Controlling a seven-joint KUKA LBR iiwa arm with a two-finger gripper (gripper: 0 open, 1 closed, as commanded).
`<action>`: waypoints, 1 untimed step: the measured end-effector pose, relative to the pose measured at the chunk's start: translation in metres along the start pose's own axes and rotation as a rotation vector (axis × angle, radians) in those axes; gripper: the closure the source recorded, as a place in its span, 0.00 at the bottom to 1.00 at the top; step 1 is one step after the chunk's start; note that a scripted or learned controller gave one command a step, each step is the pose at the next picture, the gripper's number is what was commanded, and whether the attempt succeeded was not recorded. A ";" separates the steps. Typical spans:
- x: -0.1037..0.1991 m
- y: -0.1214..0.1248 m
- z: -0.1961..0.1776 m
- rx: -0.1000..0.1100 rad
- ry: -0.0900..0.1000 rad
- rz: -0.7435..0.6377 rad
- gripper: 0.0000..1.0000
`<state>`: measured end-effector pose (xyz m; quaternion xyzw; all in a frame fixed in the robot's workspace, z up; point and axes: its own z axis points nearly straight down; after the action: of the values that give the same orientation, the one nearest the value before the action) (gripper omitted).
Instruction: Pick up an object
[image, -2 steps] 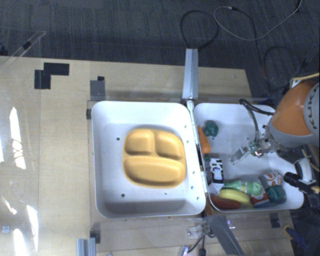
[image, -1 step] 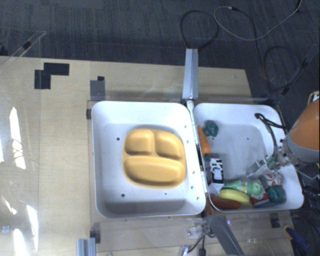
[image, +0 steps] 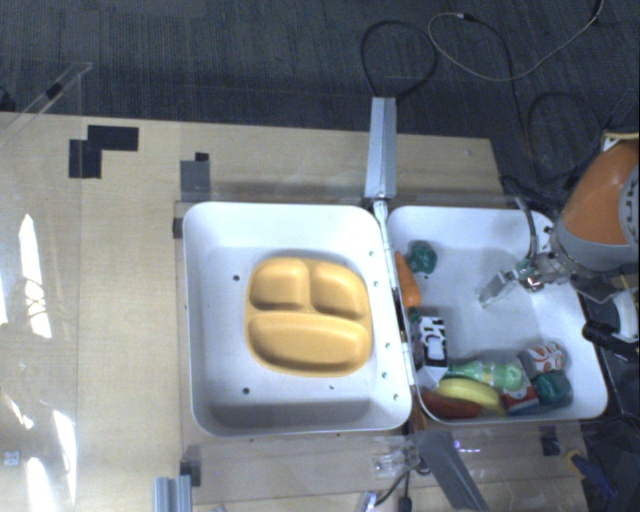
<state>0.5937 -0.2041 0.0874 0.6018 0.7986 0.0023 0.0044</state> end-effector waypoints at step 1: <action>0.000 0.000 0.000 0.000 0.000 0.000 0.00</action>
<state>0.5937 -0.2042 0.0874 0.6018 0.7987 0.0023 0.0044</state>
